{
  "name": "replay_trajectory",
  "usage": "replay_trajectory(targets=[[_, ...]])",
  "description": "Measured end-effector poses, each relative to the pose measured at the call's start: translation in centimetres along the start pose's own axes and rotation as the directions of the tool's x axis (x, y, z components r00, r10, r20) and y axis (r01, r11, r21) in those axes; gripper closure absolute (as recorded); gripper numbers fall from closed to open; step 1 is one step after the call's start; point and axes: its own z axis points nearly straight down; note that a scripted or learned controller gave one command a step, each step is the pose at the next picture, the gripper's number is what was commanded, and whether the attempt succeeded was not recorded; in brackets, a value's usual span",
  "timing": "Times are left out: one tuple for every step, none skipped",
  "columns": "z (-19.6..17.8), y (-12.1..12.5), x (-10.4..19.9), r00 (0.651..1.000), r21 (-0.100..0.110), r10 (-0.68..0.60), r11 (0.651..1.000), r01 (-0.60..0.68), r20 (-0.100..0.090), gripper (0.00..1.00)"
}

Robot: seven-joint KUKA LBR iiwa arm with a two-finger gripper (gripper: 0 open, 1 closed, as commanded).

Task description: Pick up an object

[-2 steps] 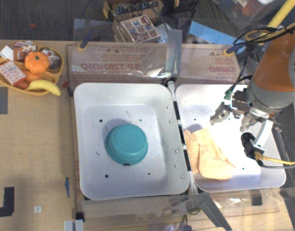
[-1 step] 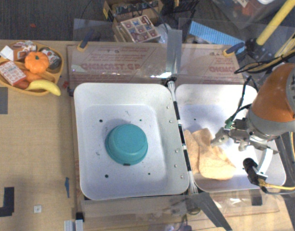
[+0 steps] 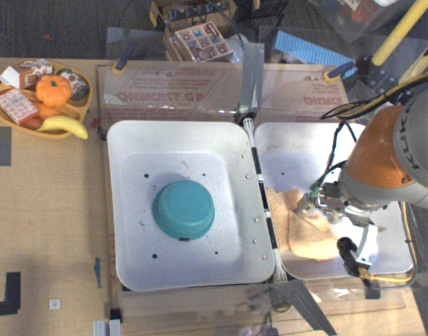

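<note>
While the arm (image 3: pixel 389 156) reaches in from the right, its pincer (image 3: pixel 324 205) is down low inside the right bin (image 3: pixel 284 149), right over a tan cloth (image 3: pixel 315 240) lying on that bin's floor. Honestly can't tell if the pincer is wide or narrow, the wrist and cables cover too much of it, and I can't see the cloth actually caught in it either. The cloth sits toward the near left part of the right bin, partly under the arm.

Over in the left bin (image 3: pixel 123 145) there's 1 teal bowl (image 3: pixel 184 209), flipped upside down, sitting about in the middle and well apart from the arm.

The 2 bins sit side by side, touching along the middle seam. On the bench (image 3: pixel 46 222) at the far left corner is a small yellow dish (image 3: pixel 8 114) with toy food in it: an orange pumpkin (image 3: pixel 53 90), a banana (image 3: pixel 63 125) hanging over the near edge, and a few little boxes. Behind the bins is a clear panel (image 3: pixel 172 93) with red lettering on it.
</note>
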Motion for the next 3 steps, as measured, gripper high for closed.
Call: replay_trajectory(targets=[[-1.0,0.2,0.0,1.0,-0.003,0.003,1.0,-0.003,-0.002,1.0],[-0.9,0.1,-0.1,1.0,-0.003,0.003,1.0,-0.003,-0.002,0.0],[0.0,1.7,1.5,0.985,-0.005,-0.173,0.985,0.173,0.003,0.0]])
